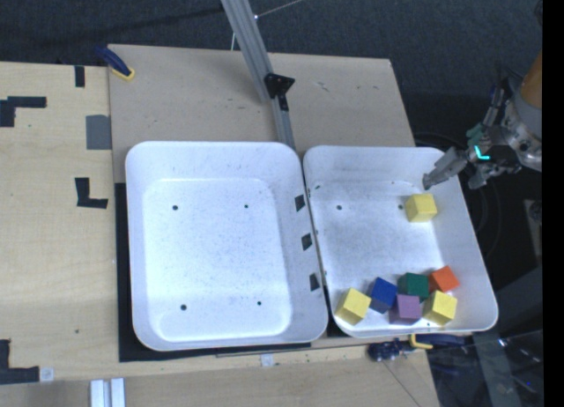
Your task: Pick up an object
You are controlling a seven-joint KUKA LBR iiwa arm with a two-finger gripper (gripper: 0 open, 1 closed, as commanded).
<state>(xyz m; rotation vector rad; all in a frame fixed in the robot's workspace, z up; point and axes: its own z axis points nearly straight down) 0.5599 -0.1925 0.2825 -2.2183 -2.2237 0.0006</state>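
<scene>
From my station I see the gripper [454, 167] at the right of the frame, over the upper right corner of the right bin [370, 172]. One dark finger [438, 173] slants down and left toward the bin's floor, but I cannot tell how far the jaws are parted, and nothing shows between them. The nearest thing is a yellow cube [421, 208] lying alone in the upper right part of that bin, just below and left of the finger tip, apart from it. Along the bin's lower edge sits a cluster: another yellow cube [354, 306], a blue cube [383, 293], a green cube [412, 284], a purple cube [407, 307], an orange cube [444, 278] and a third yellow cube [442, 307]. The left bin [141, 220] lies beside it.
</scene>
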